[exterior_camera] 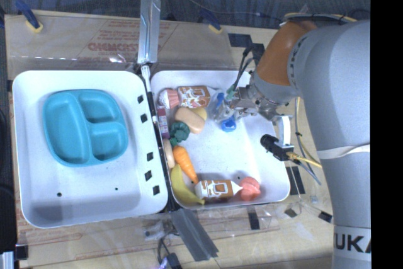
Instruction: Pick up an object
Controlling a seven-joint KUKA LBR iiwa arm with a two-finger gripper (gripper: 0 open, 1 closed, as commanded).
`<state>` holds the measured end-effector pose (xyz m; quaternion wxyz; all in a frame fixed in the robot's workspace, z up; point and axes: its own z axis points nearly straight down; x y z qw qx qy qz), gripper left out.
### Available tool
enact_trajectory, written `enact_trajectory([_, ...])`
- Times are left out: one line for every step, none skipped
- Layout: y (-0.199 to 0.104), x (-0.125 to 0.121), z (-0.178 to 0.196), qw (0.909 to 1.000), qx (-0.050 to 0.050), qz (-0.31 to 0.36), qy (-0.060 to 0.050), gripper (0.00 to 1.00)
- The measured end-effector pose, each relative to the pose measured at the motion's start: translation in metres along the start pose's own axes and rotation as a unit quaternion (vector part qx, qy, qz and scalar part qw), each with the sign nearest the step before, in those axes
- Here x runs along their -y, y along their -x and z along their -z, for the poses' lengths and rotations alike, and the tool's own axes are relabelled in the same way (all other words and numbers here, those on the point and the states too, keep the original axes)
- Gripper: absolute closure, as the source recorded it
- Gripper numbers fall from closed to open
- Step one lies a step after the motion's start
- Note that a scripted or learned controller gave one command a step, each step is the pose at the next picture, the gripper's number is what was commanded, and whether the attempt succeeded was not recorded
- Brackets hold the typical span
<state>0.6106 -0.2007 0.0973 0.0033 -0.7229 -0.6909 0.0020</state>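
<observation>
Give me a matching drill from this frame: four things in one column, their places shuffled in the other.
Things:
1. blue divided tray
2. carrot
3. banana
4. end effector

Places:
A. right bin, upper middle, over a blue item
B. left bin
C. right bin, bottom-left corner
D. right bin, left side, just above the banana

Pairs: 1-B, 2-D, 3-C, 4-A

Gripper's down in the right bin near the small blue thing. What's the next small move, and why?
Probably ease the gripper straight down over the small blue object. It sits just below the fingertips on bare floor of the right bin, apart from the bread roll, and nothing shows between the fingers yet.
</observation>
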Motion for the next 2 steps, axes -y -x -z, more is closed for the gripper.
enact_trajectory([-0.029,0.008,0.034,0.9994,0.0,-0.035,0.001,1.0])
enact_trajectory([-0.1,0.013,0.104,1.0,0.003,0.001,0.009,1.0])
